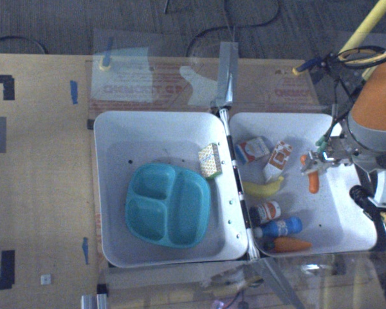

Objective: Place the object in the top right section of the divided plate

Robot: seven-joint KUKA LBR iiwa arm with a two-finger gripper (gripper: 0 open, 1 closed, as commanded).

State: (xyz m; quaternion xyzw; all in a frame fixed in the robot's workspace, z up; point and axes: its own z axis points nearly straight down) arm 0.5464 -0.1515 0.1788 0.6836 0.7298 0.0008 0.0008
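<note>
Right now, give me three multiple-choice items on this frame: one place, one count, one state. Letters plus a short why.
1. Where does the blue divided plate lie?
A. in the left bin
B. in the right bin
C. on the bare bench

2. How many sections does the plate have?
A. two
B. three
C. five

3. How does the sponge sit relative to the plate?
A. inside its largest section
B. beside its upper right rim, by the bin wall
C. in the other bin

Answers:
1. A: the plate rests on the floor of the left bin.
2. B: two smaller wells on the left of the plate, one long well on the right.
3. B: the sponge lies off the plate near the divider between the bins.
</note>
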